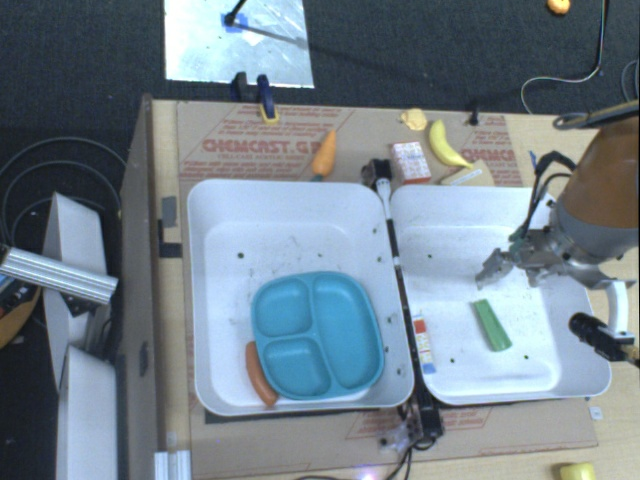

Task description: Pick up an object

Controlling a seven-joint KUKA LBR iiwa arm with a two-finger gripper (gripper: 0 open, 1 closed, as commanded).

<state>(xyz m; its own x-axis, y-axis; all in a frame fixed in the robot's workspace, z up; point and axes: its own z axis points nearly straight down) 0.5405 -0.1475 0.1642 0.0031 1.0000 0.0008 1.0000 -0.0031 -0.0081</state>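
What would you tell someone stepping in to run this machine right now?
Gripper: over the right bin, fingers spread, holding nothing.
Green block: lying flat on the right bin's floor, just below the gripper and apart from it.
Left bin: holds a blue divided tray with an orange sausage-shaped toy lying against the tray's lower left edge.
Done: nothing picked up yet.
Left: lower onto an object, probably the green block since it is nearest, close on it and lift.
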